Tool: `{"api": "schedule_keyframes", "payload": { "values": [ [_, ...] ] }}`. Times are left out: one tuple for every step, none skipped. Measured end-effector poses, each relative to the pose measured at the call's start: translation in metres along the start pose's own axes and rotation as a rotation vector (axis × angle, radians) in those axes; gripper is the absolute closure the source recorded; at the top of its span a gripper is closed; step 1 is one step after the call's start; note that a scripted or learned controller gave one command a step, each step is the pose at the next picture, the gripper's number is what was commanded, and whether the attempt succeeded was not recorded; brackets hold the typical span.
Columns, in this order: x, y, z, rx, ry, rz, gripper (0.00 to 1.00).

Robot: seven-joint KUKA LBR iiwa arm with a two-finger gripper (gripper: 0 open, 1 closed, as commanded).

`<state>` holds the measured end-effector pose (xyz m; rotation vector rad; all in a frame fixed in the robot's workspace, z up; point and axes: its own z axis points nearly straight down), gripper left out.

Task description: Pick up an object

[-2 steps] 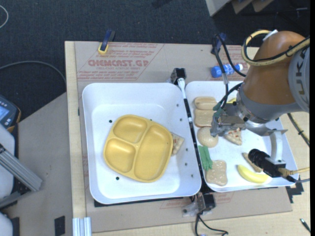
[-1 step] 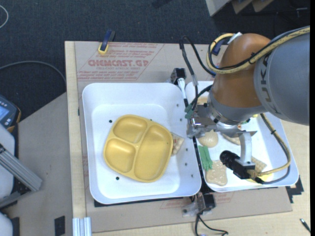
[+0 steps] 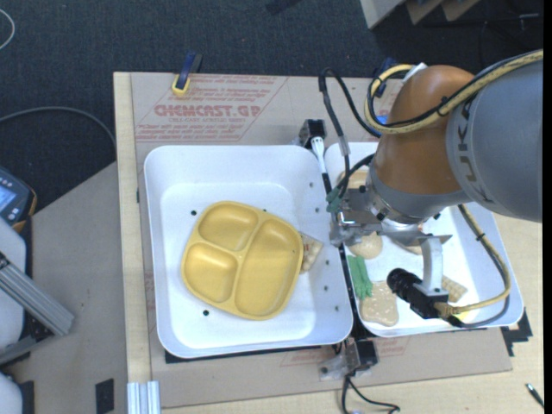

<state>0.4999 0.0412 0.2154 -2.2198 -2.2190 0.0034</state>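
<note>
My gripper hangs over the left edge of the right bin, close to the wall between the two bins. The arm's orange band and grey wrist cover most of that bin. Just below the gripper lies a pale beige lump. A green piece and a tan round piece lie toward the bin's front. In the left bin a yellow divided plate lies flat, with a small beige scrap at its right rim. Nothing shows held in the gripper.
Another pale piece lies at the right bin's front right, partly under the arm. Cables and a small clamp sit at the back between the bins. The bench carries a cardboard sheet behind the left bin.
</note>
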Motion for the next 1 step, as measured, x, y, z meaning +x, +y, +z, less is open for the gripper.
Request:
{"api": "schedule_keyframes", "payload": {
  "values": [
    [0.0039, -0.0076, -0.0061, 0.000, 0.001, -0.001, 1.00]
  ]
}}
